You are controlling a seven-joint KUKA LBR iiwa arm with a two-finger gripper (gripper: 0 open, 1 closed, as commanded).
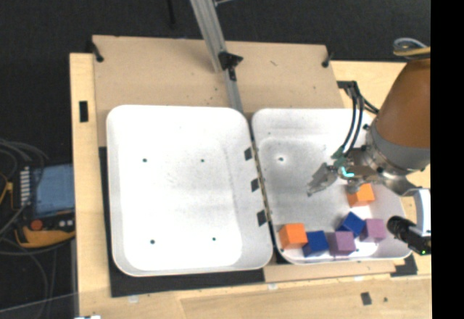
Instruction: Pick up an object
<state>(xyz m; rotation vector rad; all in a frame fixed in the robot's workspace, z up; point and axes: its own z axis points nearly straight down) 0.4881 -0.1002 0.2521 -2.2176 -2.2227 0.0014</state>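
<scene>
Blocks of coloured foam lie gathered in the near right corner of the right shallow white bin (290,129): an orange cube near the bin's near-left corner (293,234), a dark blue cube (316,243) just beside it, a purple cube (342,242), a second blue cube (353,222), a paler purple cube (375,229), and one more orange cube (361,194) lying apart from the row, closer to the arm. The left shallow white bin (181,187) holds no block that I can see.

The grey two-finger gripper (324,178) hangs over the middle of the right bin, pointing toward the bin's left side. Its fingers look slightly apart at the tips, and nothing is between them — it holds no object.

The relation that matters is this: the nearest thing, the second orange cube, lies to the right of the fingertips and a little nearer to the bench's front edge, almost under the wrist. The row of other cubes is further toward the front edge. In my judgement the gripper must draw back toward the arm's own side and then go down. The cube has no long axis, so the wrist angle matters less than centring over it.
</scene>
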